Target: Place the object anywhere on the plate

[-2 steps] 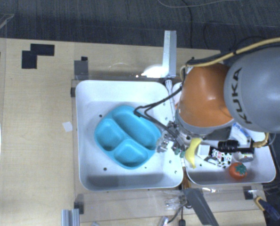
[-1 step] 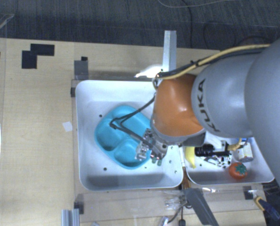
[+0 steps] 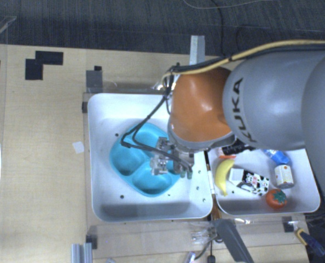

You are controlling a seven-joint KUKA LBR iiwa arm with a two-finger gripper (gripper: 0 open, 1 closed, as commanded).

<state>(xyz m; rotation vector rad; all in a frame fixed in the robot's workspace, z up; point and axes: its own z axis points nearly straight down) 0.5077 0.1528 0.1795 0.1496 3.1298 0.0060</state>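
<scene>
A blue divided plate [image 3: 131, 156] lies in the left white bin [image 3: 105, 119]. My gripper [image 3: 168, 163] hangs low over the plate's right side, under the orange wrist band [image 3: 198, 106]. Its metal parts blur together, and nothing clearly shows between them. The large grey arm [image 3: 283, 92] covers the top of the right bin.
The right bin [image 3: 310, 199] holds a yellow banana [image 3: 223, 175], a white card with black marks [image 3: 250, 181], a red tomato-like ball [image 3: 276, 199], a small white can [image 3: 283, 175] and a blue item [image 3: 277, 156]. A black cable [image 3: 146, 127] trails across the plate.
</scene>
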